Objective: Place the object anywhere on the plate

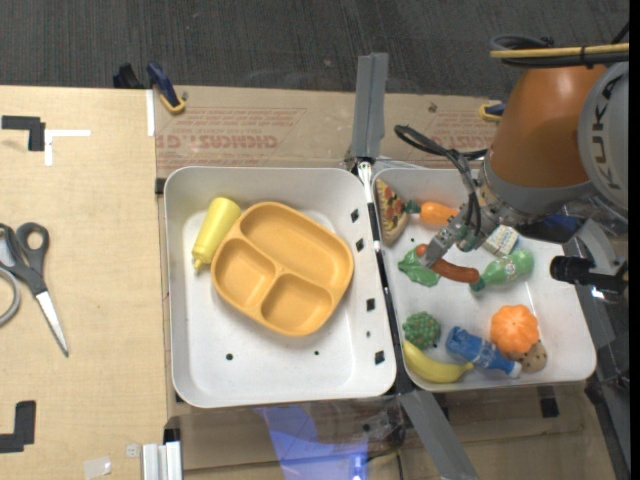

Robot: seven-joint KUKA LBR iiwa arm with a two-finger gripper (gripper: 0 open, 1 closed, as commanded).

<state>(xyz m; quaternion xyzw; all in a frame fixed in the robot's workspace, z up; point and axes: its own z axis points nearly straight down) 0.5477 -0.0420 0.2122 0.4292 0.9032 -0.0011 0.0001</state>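
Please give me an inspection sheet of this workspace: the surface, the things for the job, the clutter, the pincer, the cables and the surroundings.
Surface: two white bins, left bin and right bin, side by side on a bench.
Job's things: orange divided plate in the left bin, nothing on it; toy foods in the right bin, including sausage, banana, pumpkin, broccoli.
Clutter: yellow bottle lying beside the plate.
Pincer: pincer low over the sausage; grasp unclear.
Cables: black cable at the arm.
Surroundings: scissors on the bench, left.

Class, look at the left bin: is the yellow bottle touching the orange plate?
Touching. The camera view shows the yellow bottle lying against the orange plate's upper-left rim, no gap.
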